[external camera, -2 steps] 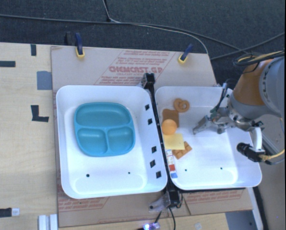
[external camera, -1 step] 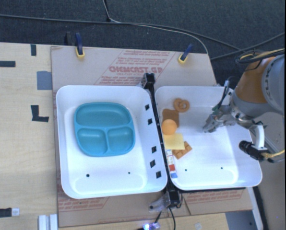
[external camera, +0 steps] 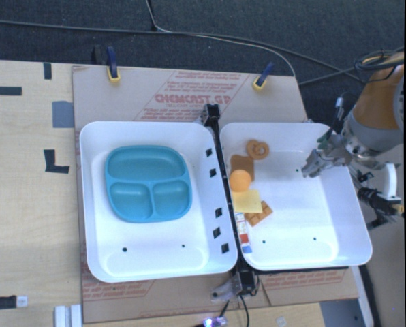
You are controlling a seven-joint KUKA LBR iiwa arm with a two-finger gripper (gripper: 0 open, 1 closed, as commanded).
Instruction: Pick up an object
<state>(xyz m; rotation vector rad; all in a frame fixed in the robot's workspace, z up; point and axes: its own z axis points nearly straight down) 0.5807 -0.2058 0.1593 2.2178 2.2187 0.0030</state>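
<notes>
In the camera view, the grey arm (external camera: 377, 118) with its orange band is seen reaching in from the right, bent down over the right rim of the right bin (external camera: 325, 251). The gripper (external camera: 313, 167) is held low above the bin's upper right part, pointing toward the left, with nothing seen between its tips; whether it is spread or closed cannot be told, since it is small and dark against the arm. The objects are gathered well apart from it, along the left wall of that bin: a brown ring-shaped cookie (external camera: 257, 149), a brown square piece (external camera: 242, 164), an orange ball (external camera: 240, 180) resting just below it, a yellow square (external camera: 247, 201) and a waffle-like piece (external camera: 260, 214) partly hidden under the yellow square. A narrow printed item (external camera: 243, 234) lies against the wall, too small to be made out. In the left bin (external camera: 94, 244) a blue divided plate (external camera: 148, 183) is laid flat.
</notes>
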